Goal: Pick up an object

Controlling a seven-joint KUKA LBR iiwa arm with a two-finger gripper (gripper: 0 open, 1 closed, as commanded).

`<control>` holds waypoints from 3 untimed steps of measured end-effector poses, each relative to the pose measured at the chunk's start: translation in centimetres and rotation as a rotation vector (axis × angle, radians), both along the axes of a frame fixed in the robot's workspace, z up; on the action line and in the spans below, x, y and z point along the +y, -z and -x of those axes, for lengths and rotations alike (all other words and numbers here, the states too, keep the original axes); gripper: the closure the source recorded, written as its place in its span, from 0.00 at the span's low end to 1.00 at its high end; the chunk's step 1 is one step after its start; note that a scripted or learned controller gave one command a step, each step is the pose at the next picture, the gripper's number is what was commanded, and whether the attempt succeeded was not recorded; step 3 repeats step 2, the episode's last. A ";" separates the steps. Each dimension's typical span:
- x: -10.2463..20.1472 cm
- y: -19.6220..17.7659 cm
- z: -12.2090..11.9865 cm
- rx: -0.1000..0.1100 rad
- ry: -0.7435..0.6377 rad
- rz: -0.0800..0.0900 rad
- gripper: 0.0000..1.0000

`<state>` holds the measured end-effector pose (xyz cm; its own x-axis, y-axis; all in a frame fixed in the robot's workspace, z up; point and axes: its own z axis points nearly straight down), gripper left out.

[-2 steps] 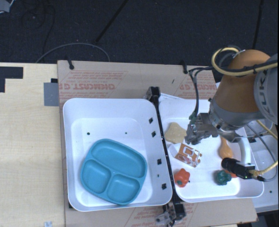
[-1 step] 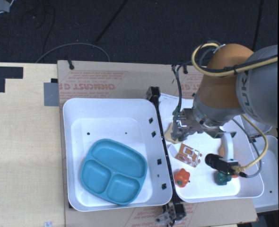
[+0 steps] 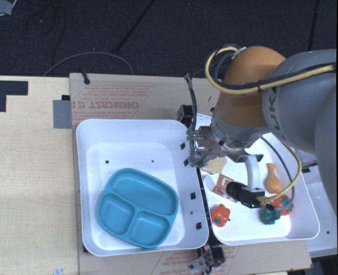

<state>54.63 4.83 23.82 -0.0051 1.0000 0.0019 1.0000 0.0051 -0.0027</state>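
Note:
My gripper (image 3: 199,153) hangs low over the left edge of the right bin (image 3: 306,228), close to the wall between the two bins. A cream-coloured flat piece (image 3: 216,165) lies right beside it, and I cannot tell whether they touch. Below that is a small orange packet (image 3: 221,183). A red-orange toy pepper (image 3: 219,214) sits near the bin's front left. At the right lie a yellow-orange gourd (image 3: 272,179), a teal toy (image 3: 267,215) and an orange toy (image 3: 283,205). The arm hides the back of the bin.
The left bin (image 3: 91,153) holds a blue divided plate (image 3: 137,208) in its front half. Brown cardboard (image 3: 129,99) lies under and behind the bins. The pale wooden bench (image 3: 26,182) stretches away to the left.

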 end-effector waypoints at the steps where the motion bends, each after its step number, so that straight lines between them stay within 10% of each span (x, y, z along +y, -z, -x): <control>1: 5.2 1.6 0.2 0.004 0.000 0.001 1.00; 2: 5.0 1.5 0.2 0.002 0.003 0.003 0.00; 3: 5.0 1.5 0.2 0.002 0.003 0.003 0.00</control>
